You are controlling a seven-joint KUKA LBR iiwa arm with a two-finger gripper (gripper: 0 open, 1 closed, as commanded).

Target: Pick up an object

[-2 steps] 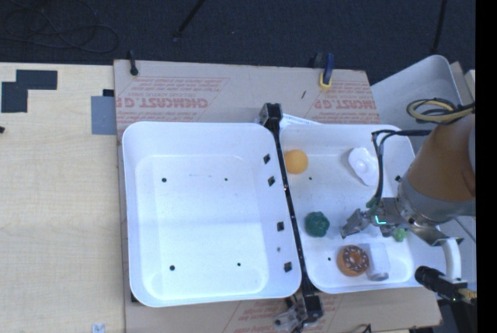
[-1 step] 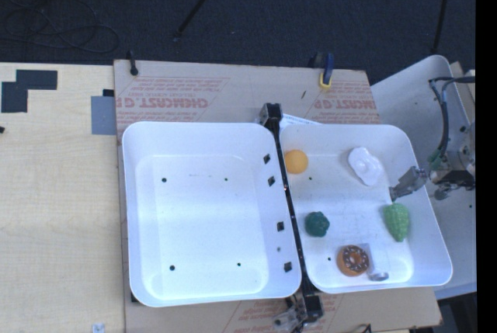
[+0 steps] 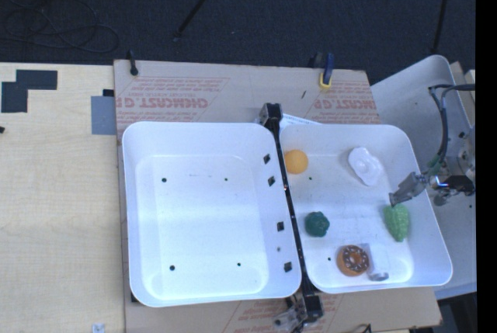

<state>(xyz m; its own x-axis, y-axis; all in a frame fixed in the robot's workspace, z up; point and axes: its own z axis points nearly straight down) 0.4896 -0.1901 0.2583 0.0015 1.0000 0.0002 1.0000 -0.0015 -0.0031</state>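
Green object point(image 3: 397, 222) lies just beside gripper point(image 3: 409, 189).

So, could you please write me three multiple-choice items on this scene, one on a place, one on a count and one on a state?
1. Where is the orange ball?
A. left bin
B. right bin, by the divider
C. on the cardboard

2. How many objects lie in the right bin?
A. two
B. three
C. five

3. How does the pincer stand?
A. low at the right bin's right rim, above the light green object
B. over the left bin
C. on the doughnut

Key: 1 B, it lies beside the divider; 2 C, ball, white object, dark green object, light green object, doughnut; 3 A, it stands just above that object.
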